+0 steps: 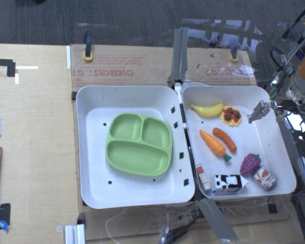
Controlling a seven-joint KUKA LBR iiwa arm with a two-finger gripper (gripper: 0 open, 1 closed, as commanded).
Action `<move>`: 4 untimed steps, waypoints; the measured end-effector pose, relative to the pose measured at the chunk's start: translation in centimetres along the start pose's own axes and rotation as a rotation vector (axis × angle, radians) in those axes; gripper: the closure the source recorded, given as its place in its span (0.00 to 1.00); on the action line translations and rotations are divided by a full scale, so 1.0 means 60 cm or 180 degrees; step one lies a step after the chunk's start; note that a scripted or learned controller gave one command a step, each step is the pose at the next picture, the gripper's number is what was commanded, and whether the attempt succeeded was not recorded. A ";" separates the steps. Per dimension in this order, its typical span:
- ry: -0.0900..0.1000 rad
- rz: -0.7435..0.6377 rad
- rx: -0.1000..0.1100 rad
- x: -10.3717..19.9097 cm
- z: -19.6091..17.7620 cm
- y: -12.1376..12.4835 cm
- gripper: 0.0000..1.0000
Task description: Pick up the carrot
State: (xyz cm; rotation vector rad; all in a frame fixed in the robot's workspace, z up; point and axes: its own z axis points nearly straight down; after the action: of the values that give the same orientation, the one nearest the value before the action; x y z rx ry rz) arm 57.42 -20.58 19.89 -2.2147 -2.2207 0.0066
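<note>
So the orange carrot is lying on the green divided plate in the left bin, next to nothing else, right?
Not quite. The camera view shows the orange carrot lying in the right white bin, beside an orange-red sausage and below a yellow banana. The green divided plastic plate in the left bin holds no carrot.

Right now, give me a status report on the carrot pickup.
Gripper above right bin's far right, holding nothing. Carrot flat mid-bin, untouched. Sausage right alongside it.
</note>
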 end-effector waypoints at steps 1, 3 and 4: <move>-0.0006 -0.0203 -0.0001 0.088 -0.186 0.004 0.00; 0.0000 -0.0626 -0.0002 0.169 0.186 -0.013 0.00; -0.0004 -0.0615 -0.0018 0.166 0.168 -0.008 1.00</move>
State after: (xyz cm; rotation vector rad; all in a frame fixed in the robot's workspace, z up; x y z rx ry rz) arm 56.84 -10.64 9.85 -1.9931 -2.4273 0.0011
